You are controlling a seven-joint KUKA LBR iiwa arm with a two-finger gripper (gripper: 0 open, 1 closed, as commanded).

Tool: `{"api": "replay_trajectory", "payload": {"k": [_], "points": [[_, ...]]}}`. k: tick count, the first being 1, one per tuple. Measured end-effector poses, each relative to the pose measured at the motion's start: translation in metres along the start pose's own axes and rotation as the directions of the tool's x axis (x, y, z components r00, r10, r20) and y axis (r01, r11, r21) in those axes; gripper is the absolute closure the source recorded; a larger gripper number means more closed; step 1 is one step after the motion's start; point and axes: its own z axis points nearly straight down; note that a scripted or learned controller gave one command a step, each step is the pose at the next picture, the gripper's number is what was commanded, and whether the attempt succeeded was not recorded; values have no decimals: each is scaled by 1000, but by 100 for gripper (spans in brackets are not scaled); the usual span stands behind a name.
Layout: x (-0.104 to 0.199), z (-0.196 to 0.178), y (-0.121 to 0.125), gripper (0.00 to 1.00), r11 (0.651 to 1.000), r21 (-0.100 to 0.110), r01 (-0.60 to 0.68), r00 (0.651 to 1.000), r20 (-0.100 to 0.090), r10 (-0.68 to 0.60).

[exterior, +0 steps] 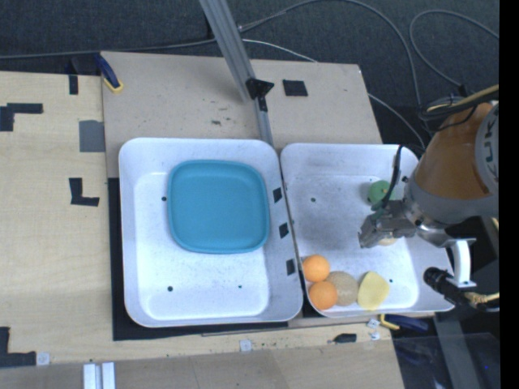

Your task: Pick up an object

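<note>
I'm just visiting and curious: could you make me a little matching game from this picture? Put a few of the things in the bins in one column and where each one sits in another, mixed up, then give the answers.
Things:
1. blue plate
2. green ball
3. yellow piece
4. two orange balls

Places:
A. right bin, front edge, at the row's right end
B. left bin, towards the back
C. right bin, front left corner, one in front of the other
D. right bin, just behind the gripper

Pairs: 1-B, 2-D, 3-A, 4-C
</note>
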Motion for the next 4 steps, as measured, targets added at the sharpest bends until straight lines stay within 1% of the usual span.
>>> {"api": "replay_trajectory", "payload": {"k": [1, 2, 3, 4], "points": [[1, -62, 2, 100, 1000, -6, -1, 1000, 1, 1], [2, -47, 2, 100, 1000, 0, -1, 1000, 1, 1], [56, -59, 14, 100, 1000, -2, 4, 1000, 0, -4], [114, -53, 19, 100, 1000, 0, 3, 1000, 0, -3]]}}
